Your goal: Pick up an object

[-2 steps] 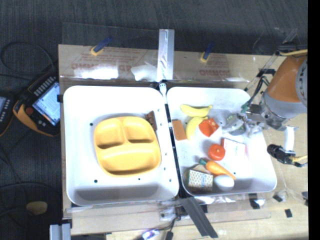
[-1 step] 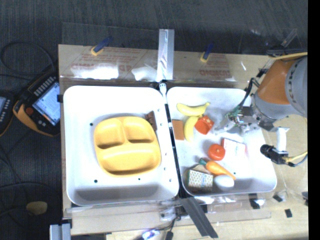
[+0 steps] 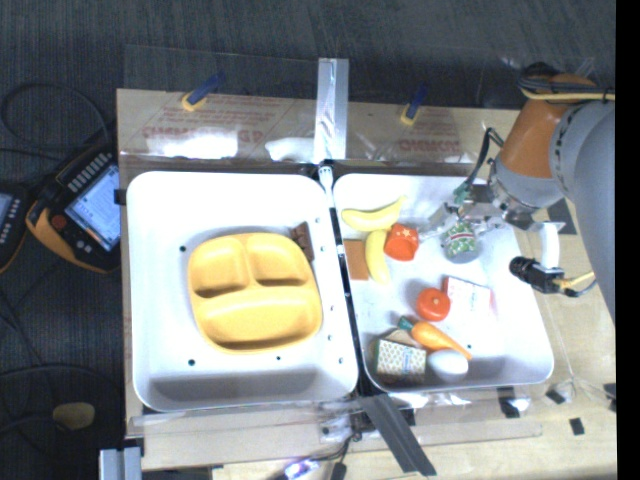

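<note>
Pendant (image 3: 82,211): lay on the floor, left of the bench.
Clamps (image 3: 202,91): two blue-and-yellow, sat on the bench's far edge.
Cables (image 3: 30,103): ran across the floor.

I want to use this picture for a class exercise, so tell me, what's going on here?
A grey robot arm reaches in from the right over the right bin, its gripper hovering just above a small green-and-white object. Whether it grips anything cannot be made out. The bin also holds toy food: two bananas, a red pepper, a tomato, a carrot and a white egg. The left bin holds a yellow divided tray.
</note>
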### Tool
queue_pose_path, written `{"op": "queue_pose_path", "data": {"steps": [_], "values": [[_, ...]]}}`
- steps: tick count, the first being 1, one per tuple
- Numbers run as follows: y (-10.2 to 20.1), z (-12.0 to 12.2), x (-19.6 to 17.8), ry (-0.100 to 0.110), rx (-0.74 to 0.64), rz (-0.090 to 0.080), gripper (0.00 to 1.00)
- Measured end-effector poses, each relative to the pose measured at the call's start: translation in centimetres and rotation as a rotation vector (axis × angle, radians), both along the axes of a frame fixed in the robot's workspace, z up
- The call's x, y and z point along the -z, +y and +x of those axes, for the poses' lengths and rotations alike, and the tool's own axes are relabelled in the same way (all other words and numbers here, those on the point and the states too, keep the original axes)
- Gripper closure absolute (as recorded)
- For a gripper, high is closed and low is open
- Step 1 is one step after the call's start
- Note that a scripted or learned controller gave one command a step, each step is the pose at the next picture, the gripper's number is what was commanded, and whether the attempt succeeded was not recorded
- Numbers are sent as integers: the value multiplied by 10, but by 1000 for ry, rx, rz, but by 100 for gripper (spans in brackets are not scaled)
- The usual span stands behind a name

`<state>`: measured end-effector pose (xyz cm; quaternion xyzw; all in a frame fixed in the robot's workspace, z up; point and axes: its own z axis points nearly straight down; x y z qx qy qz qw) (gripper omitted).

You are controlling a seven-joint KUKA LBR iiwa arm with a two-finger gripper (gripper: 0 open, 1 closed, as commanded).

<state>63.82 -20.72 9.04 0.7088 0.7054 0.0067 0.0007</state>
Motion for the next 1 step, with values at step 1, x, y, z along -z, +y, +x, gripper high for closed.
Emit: {"op": "queue_pose_path", "data": {"steps": [1], "values": [[-5, -1, -5, 1, 5, -8, 100]]}}
